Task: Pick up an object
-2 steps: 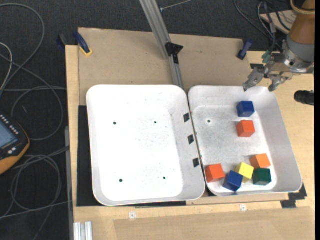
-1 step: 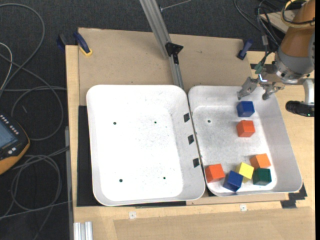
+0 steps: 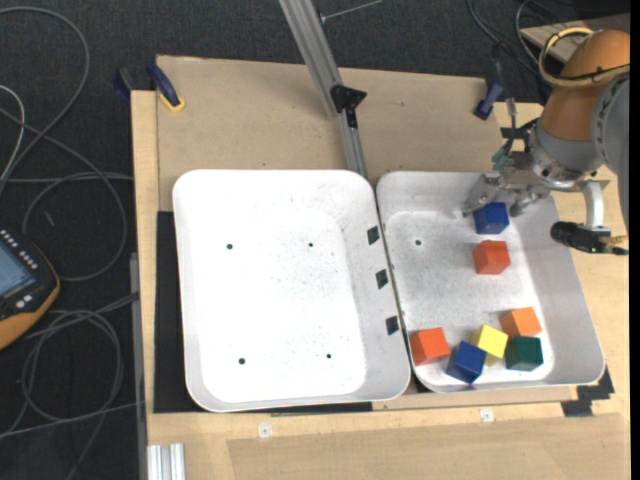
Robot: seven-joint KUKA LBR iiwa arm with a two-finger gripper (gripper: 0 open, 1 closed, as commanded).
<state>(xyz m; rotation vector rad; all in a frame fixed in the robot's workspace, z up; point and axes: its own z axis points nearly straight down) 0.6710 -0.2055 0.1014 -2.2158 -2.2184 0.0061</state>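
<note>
Blue cube [image 3: 490, 218] sits just beyond the red-orange cube [image 3: 490, 257] in the right bin [image 3: 560, 298]; the gripper [image 3: 497, 204] sits over it, fingers apparently spread astride; centre, descend squarely, then close before lifting.

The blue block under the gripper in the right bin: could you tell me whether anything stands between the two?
Nothing visible does. The gripper sits directly over the blue block at the far end of the right bin. The nearest other thing, the red block, lies apart, nearer the camera.
</note>
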